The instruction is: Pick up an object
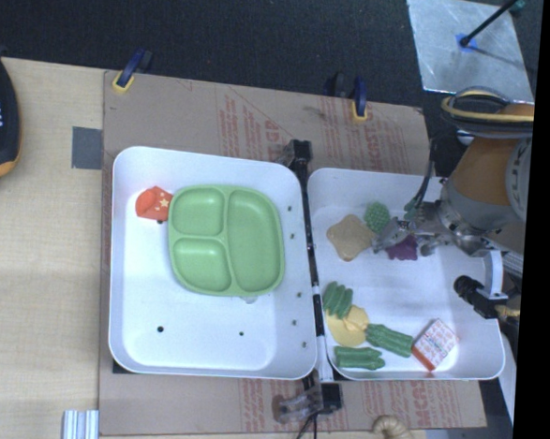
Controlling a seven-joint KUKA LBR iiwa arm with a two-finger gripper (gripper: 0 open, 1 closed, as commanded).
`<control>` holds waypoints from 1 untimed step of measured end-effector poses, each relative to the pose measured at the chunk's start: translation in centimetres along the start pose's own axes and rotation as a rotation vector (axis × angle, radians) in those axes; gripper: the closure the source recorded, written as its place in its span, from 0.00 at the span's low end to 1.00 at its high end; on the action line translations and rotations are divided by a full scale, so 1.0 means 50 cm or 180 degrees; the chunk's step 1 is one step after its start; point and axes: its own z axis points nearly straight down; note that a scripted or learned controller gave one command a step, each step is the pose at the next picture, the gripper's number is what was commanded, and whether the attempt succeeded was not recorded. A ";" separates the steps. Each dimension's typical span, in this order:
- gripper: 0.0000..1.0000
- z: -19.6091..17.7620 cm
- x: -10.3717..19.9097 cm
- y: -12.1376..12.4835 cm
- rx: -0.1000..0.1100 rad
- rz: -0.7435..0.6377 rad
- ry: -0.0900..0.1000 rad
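Near edge of right bin (490, 374): green pod (359, 359), a second pod (391, 339), yellow piece (347, 327), small red-and-white packet (434, 344) toward the right corner. Just behind them, a ribbed green piece (337, 298) by the divider.

Left bin (121, 278): green tray (227, 240), three compartments, nothing in them. Red toy (152, 203) beside its far left corner, touching or nearly.

Far part of right bin: tan slice (349, 236), small green knobbly piece (378, 214) just behind it, purple toy (404, 250) to the right. Gripper (407, 234) sits low over the purple toy, arm coming in from the right. Cannot tell whether the claw is wide, narrow or closed on anything; the wrist hardware hides that.

Judgement: purple toy is the likely target. Looks like light moulded plastic, stiff, probably smooth and apt to slip. Lumpy outline; best taken across its narrow middle, straight down, clear of the tan slice.
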 end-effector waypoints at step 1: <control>1.00 -0.024 -0.006 0.002 -0.0008 0.0001 -0.0009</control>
